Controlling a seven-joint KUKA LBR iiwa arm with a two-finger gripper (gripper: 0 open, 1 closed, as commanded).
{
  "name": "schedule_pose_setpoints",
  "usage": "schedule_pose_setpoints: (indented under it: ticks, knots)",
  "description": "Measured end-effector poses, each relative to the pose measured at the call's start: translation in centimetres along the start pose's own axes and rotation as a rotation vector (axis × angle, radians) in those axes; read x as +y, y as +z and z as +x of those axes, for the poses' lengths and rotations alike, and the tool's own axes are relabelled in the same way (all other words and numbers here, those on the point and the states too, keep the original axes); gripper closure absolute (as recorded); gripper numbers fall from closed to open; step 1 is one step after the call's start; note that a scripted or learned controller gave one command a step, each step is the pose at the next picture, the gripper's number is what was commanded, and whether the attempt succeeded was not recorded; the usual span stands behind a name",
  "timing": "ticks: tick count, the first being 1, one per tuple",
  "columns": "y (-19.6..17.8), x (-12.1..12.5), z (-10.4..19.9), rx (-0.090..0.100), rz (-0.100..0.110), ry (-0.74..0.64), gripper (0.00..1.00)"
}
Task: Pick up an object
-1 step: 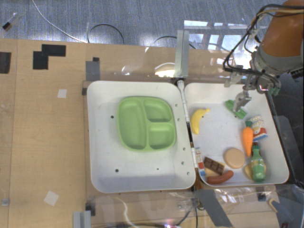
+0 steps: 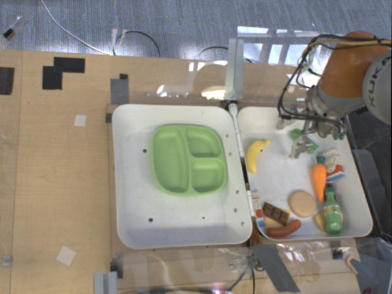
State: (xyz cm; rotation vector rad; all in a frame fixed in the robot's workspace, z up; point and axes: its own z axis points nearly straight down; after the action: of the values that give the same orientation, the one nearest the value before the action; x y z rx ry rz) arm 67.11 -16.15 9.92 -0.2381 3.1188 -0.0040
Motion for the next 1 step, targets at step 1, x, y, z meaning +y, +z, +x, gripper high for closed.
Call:
schedule_pose_setpoints:
  ticks: [1]
  knots:
    - [0.96, -4.47, 0.62, 0.001, 0.001, -0.102, 0.00]
